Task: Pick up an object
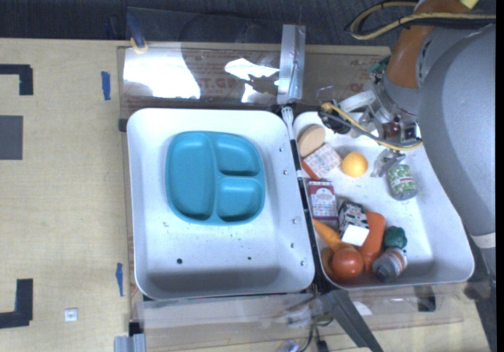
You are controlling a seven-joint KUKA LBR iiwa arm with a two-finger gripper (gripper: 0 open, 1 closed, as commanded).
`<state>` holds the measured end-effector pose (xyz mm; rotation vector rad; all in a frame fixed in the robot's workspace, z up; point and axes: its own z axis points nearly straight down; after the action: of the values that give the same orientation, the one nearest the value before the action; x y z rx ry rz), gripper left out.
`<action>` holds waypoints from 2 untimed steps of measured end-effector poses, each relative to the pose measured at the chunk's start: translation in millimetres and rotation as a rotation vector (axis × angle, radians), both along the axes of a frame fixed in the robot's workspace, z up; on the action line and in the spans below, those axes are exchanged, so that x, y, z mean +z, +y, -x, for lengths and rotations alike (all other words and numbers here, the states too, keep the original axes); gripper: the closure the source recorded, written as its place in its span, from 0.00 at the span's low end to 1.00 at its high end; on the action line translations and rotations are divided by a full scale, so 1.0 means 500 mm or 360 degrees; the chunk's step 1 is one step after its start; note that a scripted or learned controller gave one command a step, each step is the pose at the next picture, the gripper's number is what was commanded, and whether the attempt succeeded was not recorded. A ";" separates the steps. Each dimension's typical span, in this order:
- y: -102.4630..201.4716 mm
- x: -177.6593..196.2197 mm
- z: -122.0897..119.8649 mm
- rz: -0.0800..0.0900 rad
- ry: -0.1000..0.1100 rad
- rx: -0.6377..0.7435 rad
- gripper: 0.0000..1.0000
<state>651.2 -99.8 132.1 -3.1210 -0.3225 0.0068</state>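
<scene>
Camera view: the gripper (391, 155), finger state unclear, hangs near the right bin's (441, 252) far edge beside a lemon (354, 164).

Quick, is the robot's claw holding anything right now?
Gripper: cannot be told; it hangs over the right bin near the yellow ball.

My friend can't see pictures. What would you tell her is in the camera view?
A grey robot arm reaches in from the right over the back of a white bin full of toy food: an orange ball, a tomato, a carrot and small boxes. The white bin beside it holds a blue divided plate.
</scene>
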 end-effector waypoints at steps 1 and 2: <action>-0.096 0.001 0.023 0.0003 0.0000 -0.0011 0.00; -0.189 0.111 0.107 0.0003 -0.0006 0.0100 0.00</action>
<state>597.9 -194.3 187.9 -3.1117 -0.4210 0.0015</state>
